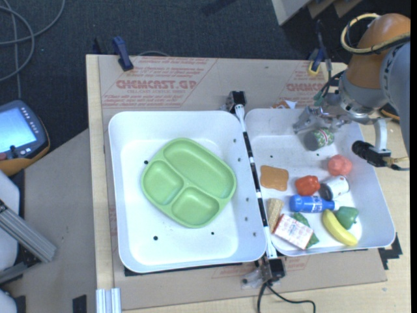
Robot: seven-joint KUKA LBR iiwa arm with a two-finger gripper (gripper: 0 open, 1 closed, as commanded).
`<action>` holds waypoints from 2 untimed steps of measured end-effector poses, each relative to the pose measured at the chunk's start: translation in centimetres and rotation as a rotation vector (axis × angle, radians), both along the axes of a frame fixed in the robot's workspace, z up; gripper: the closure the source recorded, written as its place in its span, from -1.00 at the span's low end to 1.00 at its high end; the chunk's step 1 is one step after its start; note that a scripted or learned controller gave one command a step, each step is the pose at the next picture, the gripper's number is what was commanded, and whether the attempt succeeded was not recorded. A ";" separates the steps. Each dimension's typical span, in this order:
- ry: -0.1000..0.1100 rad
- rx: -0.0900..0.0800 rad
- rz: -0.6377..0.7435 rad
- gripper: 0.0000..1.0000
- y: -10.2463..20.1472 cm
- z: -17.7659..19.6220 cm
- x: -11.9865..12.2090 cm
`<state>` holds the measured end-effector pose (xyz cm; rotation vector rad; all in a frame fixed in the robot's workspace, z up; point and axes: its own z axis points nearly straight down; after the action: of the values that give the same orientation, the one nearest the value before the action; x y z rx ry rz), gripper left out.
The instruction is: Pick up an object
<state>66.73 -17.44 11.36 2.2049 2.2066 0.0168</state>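
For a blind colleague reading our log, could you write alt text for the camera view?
A grey robot arm's gripper hangs over a small can at the back of the right bin, which holds toy food, including a banana and a blue bottle. The left bin holds a green divided plate.

- Cut off by the right edge: arm (pixel 381 51) beyond its orange band.
- Blurred at the tool (pixel 317 128): a small greenish object (pixel 324 137), identity unclear.
- Partly hidden under the banana (pixel 340 228): green item (pixel 348 215).
- Unreadable: snack packet (pixel 292 231) label.

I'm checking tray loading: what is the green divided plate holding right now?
Nothing. The green divided plate lies flat in the left bin, its three compartments showing bare green.
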 end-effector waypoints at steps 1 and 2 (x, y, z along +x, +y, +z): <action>-0.002 -0.001 0.001 -1.00 1.2 -0.9 -0.5; -0.010 -0.004 0.002 1.00 1.2 0.3 -0.3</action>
<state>66.42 -16.27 11.70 2.1955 2.2023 0.0229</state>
